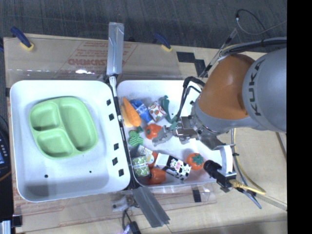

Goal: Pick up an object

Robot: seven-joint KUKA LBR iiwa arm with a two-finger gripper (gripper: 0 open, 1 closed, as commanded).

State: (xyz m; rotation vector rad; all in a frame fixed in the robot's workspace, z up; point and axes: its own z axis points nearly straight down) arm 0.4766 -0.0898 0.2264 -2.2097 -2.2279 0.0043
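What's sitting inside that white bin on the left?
The left bin holds a green divided plate with three compartments, lying flat. Whatever might lie beneath the plate is covered from this view.

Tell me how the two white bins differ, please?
The left bin holds one thing, a green divided plate; the right bin holds a jumble of small toys, among them an orange carrot and a red tomato. The gripper reaches into the right bin, while the left bin has no arm over it. Both are shallow, white and set side by side.
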